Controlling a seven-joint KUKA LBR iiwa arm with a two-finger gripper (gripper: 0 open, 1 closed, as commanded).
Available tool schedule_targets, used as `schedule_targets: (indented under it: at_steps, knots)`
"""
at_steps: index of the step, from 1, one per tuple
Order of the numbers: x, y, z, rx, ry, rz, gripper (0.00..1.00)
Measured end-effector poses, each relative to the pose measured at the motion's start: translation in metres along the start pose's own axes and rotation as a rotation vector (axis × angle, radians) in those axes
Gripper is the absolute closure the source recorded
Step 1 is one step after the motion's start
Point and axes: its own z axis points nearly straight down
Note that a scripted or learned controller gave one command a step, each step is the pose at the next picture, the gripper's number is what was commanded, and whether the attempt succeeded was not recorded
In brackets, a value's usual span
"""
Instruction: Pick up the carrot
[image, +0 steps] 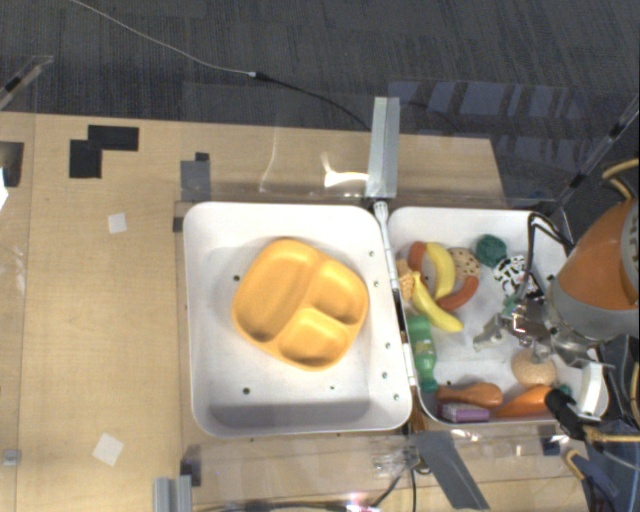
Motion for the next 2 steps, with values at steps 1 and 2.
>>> schedule_targets:
  at_steps: [1,2]
  knots:
    - [0.013,-0.001,0.006,-0.011,-0.005,0.020,0.00]
    - [0.016,-0.005,-0.006,0.003,-0.004,0.256,0.00]
